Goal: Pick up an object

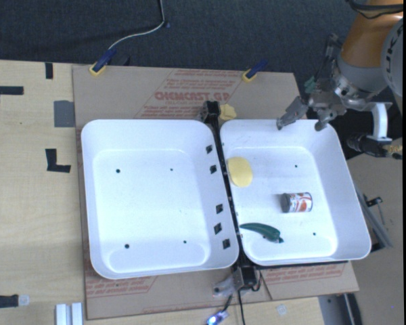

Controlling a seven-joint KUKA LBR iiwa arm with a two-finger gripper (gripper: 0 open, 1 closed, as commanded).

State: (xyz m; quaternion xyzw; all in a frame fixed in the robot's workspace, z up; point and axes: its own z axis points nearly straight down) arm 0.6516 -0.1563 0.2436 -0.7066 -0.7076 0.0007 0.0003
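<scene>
In the right bin (338,181) lie three objects: a yellow round piece (241,171) near the divider, a small can (297,202) on its side with a red and white label, and a green curved item (262,231) near the front. My gripper (302,122) hangs over the bin's back rim at the upper right, well above and behind the can. Its two dark fingers (285,119) are spread apart with nothing between them.
The left bin (95,181) sits beside the right one, joined by black clips along the divider (218,181). Both rest on a cardboard sheet (183,93) held by blue and yellow clamps. A cable runs across the dark back.
</scene>
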